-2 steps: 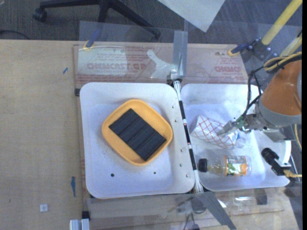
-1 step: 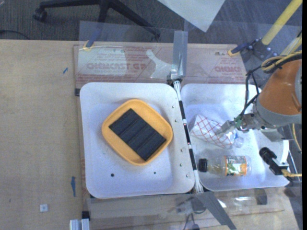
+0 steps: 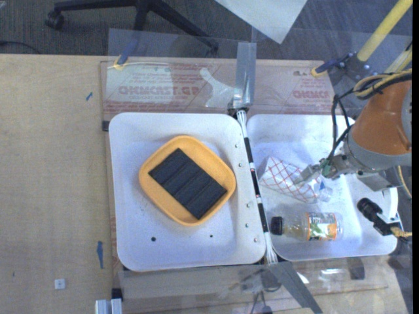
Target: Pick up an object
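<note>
End effector (image 3: 313, 173) over red-checked paper (image 3: 281, 174) in right bin (image 3: 288, 131), grip state unclear; bottle (image 3: 309, 227) just below.

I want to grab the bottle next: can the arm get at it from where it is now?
Probably yes. The bottle lies on its side in the right bin, nothing on top of it. The gripper hangs just above it in the picture, over the red-checked wrapper.
</note>
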`<state>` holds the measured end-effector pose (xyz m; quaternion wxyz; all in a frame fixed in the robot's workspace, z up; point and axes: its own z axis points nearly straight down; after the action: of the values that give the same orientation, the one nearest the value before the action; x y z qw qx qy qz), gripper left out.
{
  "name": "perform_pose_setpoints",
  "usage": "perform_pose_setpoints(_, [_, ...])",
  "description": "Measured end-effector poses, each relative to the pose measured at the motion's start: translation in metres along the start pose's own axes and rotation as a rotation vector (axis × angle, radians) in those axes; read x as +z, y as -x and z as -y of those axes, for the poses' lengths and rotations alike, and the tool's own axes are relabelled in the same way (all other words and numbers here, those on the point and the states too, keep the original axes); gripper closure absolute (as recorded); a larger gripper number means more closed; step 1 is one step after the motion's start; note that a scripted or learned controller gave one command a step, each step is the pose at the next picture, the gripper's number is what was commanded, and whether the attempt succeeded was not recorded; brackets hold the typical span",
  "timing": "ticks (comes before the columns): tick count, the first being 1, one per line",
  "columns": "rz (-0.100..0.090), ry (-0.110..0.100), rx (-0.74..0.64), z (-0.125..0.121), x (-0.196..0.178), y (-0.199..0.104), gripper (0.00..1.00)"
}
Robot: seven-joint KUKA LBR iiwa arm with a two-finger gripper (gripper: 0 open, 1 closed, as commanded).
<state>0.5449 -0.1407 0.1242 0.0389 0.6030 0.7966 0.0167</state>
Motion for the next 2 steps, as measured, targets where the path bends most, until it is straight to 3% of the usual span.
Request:
perform_pose_setpoints(1, [0.0,0.0,0.032,-0.009,0.0,-0.009,0.0])
perform_pose_setpoints(2, [-0.002,0.003,0.01,-0.02,0.001,0.0,0.0])
